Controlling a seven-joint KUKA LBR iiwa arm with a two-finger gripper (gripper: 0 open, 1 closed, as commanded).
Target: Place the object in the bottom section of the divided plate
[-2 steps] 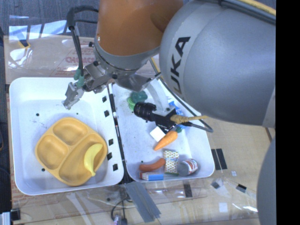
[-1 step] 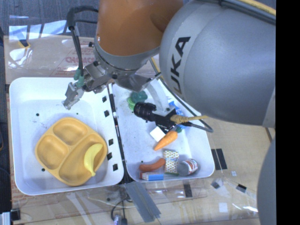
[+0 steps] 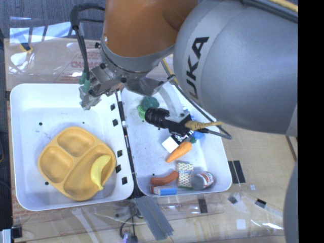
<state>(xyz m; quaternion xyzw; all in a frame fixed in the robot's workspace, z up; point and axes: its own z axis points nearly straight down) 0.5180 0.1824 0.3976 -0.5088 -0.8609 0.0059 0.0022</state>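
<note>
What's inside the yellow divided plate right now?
A yellow banana-shaped piece lies in the divided plate, in the large section nearest the camera. The two smaller sections show bare yellow. Whatever is under the banana piece is covered.

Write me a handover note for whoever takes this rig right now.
Gripper: over the left bin's back edge; nothing seen between its fingers, open or shut not readable.
Yellow divided plate: in the left bin.
Banana: lying in the plate's large section nearest the camera, apparently the bottom one.
Right bin: carrot, sausage and other small items.
Done: placement looks complete.
Left: confirm the section is the intended one, then clear the arm.
</note>
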